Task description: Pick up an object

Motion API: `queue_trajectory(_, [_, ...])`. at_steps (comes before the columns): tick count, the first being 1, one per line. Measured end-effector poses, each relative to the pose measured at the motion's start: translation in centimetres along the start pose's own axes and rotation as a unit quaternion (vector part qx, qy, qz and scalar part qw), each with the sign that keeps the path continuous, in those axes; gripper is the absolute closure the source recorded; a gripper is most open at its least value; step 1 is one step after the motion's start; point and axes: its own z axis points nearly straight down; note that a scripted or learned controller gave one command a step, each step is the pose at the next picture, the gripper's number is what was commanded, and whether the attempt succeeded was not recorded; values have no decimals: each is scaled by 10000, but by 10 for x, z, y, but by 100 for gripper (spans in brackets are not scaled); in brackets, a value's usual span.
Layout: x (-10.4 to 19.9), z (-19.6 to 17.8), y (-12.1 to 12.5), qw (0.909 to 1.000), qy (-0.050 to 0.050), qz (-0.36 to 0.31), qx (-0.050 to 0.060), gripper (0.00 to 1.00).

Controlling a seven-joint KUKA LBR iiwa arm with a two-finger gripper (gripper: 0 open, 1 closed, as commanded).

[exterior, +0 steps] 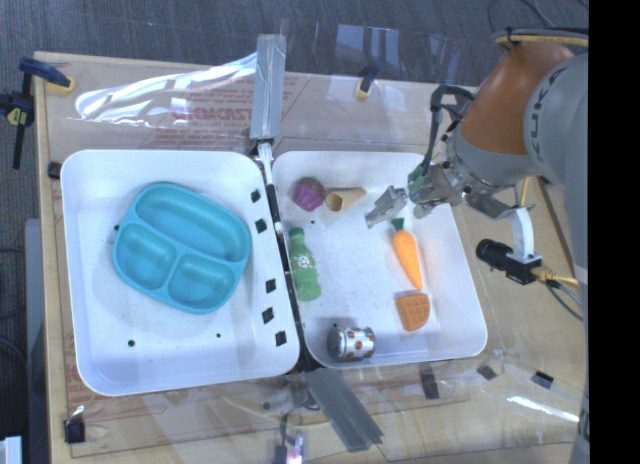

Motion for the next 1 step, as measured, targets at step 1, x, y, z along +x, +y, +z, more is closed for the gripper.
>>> queue_trajectory(1, [3, 100, -8, 9984, 12, -568, 20, 0])
